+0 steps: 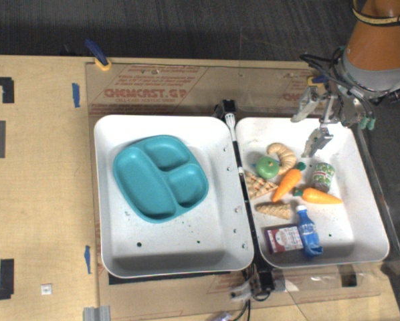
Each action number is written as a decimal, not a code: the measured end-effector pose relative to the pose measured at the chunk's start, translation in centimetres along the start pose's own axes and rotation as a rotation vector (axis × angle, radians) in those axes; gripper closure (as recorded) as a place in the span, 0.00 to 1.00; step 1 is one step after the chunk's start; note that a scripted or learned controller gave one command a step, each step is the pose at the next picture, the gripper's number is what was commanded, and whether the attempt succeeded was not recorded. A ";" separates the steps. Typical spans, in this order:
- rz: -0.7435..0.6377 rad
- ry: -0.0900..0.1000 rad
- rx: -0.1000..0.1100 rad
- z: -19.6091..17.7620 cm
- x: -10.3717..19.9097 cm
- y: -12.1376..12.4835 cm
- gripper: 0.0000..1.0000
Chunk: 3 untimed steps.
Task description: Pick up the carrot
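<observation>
In the right bin (360, 236): carrot (287, 184), lying aslant beside a green apple (267, 166).
Gripper (318, 141): above, fingers spread, nothing held.
Approach: descend mid-carrot, clear of the apple.

On the table (39, 199), two bins sit side by side. The left bin (113, 246) holds a divided tray (160, 177). In the right bin (367, 226), a carrot (286, 184) lies mid-frame, an apple (267, 166) to its left, a can (322, 175) to its right, and a bottle (308, 231) below.
</observation>
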<state>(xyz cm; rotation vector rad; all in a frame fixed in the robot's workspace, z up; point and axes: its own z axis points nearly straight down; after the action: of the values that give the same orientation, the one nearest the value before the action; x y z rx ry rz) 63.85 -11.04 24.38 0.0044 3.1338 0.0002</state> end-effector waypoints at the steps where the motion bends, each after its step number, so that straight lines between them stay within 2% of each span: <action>1: 0.178 -0.003 0.001 14.6 3.3 -1.4 0.00; 2: 0.181 -0.004 0.001 15.3 7.8 0.9 0.00; 3: 0.480 -0.008 -0.001 15.2 14.9 -1.9 0.00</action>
<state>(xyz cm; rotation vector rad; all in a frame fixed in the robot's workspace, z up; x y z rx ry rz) 49.03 -12.89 9.06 0.7470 3.0355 0.0043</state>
